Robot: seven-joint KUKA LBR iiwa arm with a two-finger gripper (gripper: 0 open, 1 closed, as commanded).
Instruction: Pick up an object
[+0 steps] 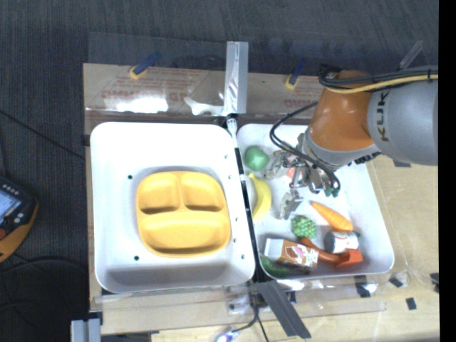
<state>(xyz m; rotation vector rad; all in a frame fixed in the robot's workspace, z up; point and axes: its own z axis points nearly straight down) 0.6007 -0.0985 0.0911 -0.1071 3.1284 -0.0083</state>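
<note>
The table point(142, 91) carries two white bins side by side. The left bin point(114, 155) holds a yellow divided tray point(184, 212). The arm point(385, 120) reaches over the right bin point(374, 226), its hand point(291, 204) low among the objects; how far open it is cannot be told, and nothing shows between its tips. Just beside it lie a banana point(261, 197), a carrot point(330, 215), a green ball point(256, 158) and a small green berry-like piece point(304, 226); a bottle point(292, 253) lies near the front wall.
</note>
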